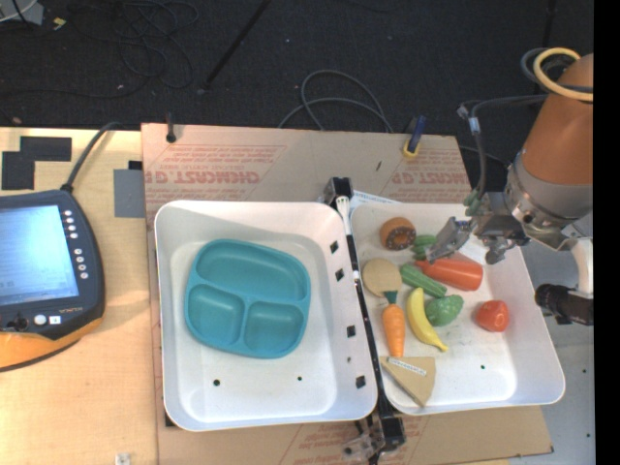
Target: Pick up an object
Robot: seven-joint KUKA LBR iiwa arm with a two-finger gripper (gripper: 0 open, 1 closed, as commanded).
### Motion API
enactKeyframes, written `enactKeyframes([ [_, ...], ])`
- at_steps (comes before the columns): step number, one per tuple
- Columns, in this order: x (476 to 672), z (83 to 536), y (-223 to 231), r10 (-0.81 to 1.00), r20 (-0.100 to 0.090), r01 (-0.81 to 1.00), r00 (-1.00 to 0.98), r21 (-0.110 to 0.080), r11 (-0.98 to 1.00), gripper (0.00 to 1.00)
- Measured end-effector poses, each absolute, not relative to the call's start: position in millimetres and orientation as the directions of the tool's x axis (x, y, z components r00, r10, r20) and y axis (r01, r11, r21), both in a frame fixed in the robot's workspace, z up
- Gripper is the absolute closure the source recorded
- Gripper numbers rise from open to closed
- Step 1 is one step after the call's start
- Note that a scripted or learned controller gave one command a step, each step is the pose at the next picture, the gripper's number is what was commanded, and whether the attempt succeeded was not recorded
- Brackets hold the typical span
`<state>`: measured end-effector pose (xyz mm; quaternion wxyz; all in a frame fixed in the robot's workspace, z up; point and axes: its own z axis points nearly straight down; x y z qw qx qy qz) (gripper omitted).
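Note:
The right bin [523, 376] holds toy food. A red-orange pepper [453, 272] lies near its middle, with a green pod [422, 280] and a green pepper [445, 309] beside it. Nearby are a banana [424, 321], a carrot [393, 329], a red tomato [492, 315], a brown donut [397, 232], a beige disc [380, 277] and a tan wedge [412, 377]. My gripper [475, 244] hangs open just above the red-orange pepper's far side. One grey finger [449, 238] points down-left toward the green pod. Nothing sits between the fingers.
The left bin [184, 231] holds a teal divided plate [249, 296]. A black divider [351, 289] runs between the bins. A tablet-like pendant [44, 260] lies on the bench at far left. The arm's orange band [567, 134] rises at the right.

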<state>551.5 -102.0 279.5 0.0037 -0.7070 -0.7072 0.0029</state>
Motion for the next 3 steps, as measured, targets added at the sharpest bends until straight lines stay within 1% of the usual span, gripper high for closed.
enactKeyframes([
  [1,529.6,166,-187,1.000,0.002,1.000,0.007,-0.019,-0.007,0.00],
  [2,542.0,119,-198,1.000,0.002,1.000,-0.001,-0.004,0.001,0.00],
  [3,589.1,83,-159,1.000,0.002,1.000,-0.004,-0.006,0.004,0.00],
])
